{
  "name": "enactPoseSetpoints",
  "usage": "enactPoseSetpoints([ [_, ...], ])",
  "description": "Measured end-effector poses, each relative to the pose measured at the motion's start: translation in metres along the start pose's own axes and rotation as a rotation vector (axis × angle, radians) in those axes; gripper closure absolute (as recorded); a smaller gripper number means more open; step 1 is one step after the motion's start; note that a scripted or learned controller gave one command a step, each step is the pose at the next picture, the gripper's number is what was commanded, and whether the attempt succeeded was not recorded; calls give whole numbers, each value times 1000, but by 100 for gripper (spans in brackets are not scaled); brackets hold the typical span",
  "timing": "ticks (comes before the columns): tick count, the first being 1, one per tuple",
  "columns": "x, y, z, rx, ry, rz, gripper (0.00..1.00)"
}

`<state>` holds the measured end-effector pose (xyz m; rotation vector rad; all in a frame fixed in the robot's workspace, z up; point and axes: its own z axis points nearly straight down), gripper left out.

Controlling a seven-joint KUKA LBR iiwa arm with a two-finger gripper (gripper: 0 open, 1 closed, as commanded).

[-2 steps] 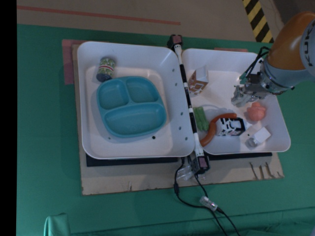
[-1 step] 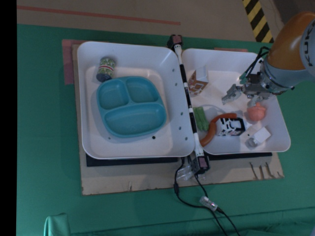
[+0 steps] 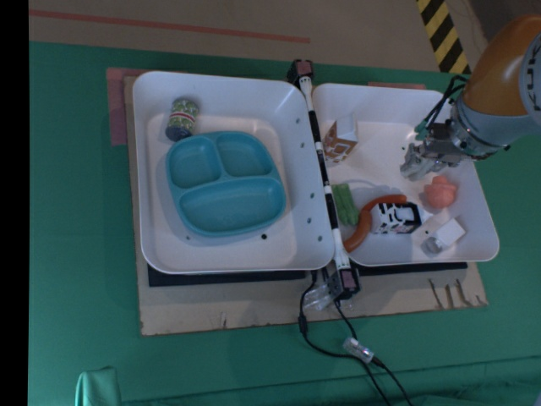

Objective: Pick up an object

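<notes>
- A green worktop point(image 3: 76, 227) is lying under a brown board point(image 3: 254, 315), and beyond it a tan floor is showing a red line point(image 3: 169, 26) and black-and-yellow hazard stripes point(image 3: 438, 15).
- Two white bins are sitting side by side on the board: the left bin point(image 3: 220, 91) and the right bin point(image 3: 380, 100), with a strip of black-and-white clips point(image 3: 325, 180) running between them.
- A black cable point(image 3: 338, 345) is trailing from the near end of that strip across the worktop.
- In the left bin, a teal divided plate point(image 3: 226, 183) is resting near the middle, and a small patterned cup point(image 3: 181, 117) is sitting just beyond its far-left corner.
- The arm point(image 3: 507, 74) is reaching in from the right, its orange band showing above the wrist.
- The end effector point(image 3: 420, 164) is hanging over the right side of the right bin, just beyond an orange toy point(image 3: 439, 192); I cannot tell how it is set, and nothing is showing in its grip.
- Toward the far left of the right bin, a brown-and-white box point(image 3: 340, 140) is standing.
- Near the front, a green piece point(image 3: 345, 204) is lying beside a curved orange-red ring point(image 3: 362, 222), and a black-and-white block point(image 3: 396, 216) is touching that ring.
- A white block point(image 3: 448, 232) is lying at the front right, with a small grey piece point(image 3: 432, 245) just beside it.
</notes>
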<state>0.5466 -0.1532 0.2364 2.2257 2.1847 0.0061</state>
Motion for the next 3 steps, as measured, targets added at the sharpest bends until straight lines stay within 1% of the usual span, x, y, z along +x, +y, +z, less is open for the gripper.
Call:
enactPoseSetpoints([
  [1, 0, 0, 0, 0, 0, 0, 0],
  [2, -2, 2, -10, -2, -2, 3, 100],
  [3, -5, -71, -19, 21, 12, -14, 100],
])
